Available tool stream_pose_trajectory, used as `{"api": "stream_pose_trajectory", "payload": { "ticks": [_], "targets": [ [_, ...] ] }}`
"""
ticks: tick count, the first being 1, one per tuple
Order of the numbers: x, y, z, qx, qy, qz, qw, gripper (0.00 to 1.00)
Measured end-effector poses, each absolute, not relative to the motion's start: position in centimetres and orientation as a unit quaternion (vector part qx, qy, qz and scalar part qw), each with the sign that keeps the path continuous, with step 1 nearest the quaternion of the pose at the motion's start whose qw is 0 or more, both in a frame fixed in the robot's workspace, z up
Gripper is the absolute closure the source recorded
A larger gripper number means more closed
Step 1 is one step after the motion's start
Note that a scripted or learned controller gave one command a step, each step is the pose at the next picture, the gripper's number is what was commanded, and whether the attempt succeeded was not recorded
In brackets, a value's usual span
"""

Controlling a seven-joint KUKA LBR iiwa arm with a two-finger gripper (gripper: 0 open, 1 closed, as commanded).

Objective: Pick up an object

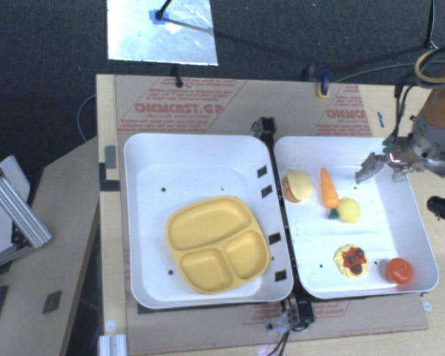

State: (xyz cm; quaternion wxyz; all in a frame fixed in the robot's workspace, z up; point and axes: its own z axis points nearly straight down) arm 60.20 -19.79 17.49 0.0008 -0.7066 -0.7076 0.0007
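In the right bin (419, 221), the tomato (399, 271) and tart (351, 260) sat nearest the camera, the lemon (348, 210) behind; the carrot (328, 188), lengthwise front-to-back, lay left of the gripper (374, 167), which held nothing; its opening I couldn't tell

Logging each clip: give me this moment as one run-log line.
end effector: open, holding nothing, above right bin | nearest: carrot, lemon | left bin: yellow tray

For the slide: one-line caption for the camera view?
Gripper hovers over the right bin of toy food; yellow tray sits in the left bin.
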Motion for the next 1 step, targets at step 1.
{"api": "stream_pose_trajectory", "payload": {
  "ticks": [1],
  "targets": [
    [60.32,-19.66,11.22,-0.707,-0.708,0.0006,0.001,0.0]
  ]
}}
